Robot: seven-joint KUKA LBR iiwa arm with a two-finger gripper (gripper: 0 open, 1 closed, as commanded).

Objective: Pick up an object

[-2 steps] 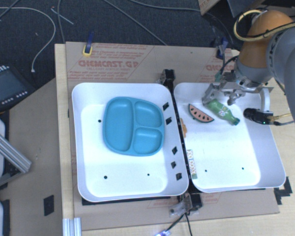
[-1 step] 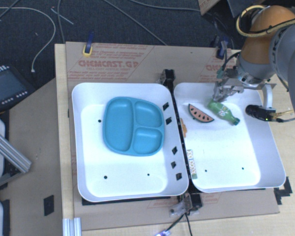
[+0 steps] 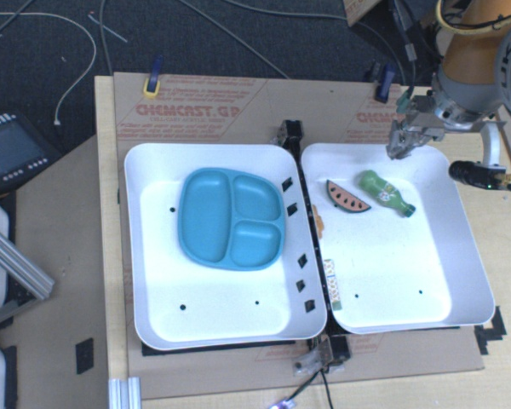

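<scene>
Camera view: plate point(image 3: 230, 220) in left bin point(image 3: 145, 254)

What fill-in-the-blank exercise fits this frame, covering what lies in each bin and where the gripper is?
1. The blue divided plate lies in the ____ bin.
2. The watermelon slice lies just ____ of the green bottle.
3. The right bin holds the slice and the bottle, ____ objects.
4. The gripper hangs over the right bin's ____ edge.

Missing words: left; left; two; far
</scene>
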